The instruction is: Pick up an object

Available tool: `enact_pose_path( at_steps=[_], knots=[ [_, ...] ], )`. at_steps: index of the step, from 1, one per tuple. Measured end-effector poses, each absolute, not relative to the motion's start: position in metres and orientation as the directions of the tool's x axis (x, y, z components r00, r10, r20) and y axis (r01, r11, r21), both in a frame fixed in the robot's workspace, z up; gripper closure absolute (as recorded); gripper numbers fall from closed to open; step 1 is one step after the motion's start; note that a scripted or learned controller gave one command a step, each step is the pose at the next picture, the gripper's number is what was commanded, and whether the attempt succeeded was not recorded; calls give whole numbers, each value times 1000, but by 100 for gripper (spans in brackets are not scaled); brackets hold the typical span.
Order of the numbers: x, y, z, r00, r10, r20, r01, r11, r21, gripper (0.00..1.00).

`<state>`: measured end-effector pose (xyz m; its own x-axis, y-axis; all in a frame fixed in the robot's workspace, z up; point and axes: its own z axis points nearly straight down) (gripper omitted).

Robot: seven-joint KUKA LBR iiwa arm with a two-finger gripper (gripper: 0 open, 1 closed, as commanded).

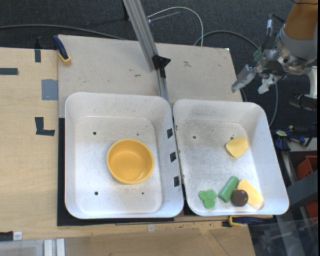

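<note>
My gripper [253, 84] hangs above the bench beyond the far right corner of the right bin [266, 127], open with nothing between its fingers. In that bin a yellow wedge [237, 146] lies near the right wall. At the bin's front right corner sit a green cylinder [229, 189], a small green piece [207, 198], a brown ball [239, 197] and a yellow lump [252, 194], packed close together. The left bin [69, 143] holds a yellow bowl [130, 160], upright near its middle.
A slanted metal pole [141, 23] comes down to a black clamp [161, 63] behind the seam between the bins. Cables [202, 33] loop over the dark floor at the back. A blue and yellow clamp [61, 49] grips the board's far left corner.
</note>
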<state>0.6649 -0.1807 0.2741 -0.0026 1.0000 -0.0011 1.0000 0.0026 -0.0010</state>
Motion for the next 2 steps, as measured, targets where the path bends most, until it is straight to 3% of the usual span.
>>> enact_pose_path(
  at_steps=[1, 2],
  knots=[
    [665, -181, 274, -2, 1000, -1, 1000, 2, -2, 0],
    [659, -181, 229, -2, 1000, 0, 1000, 2, -6, 0]
  ],
)
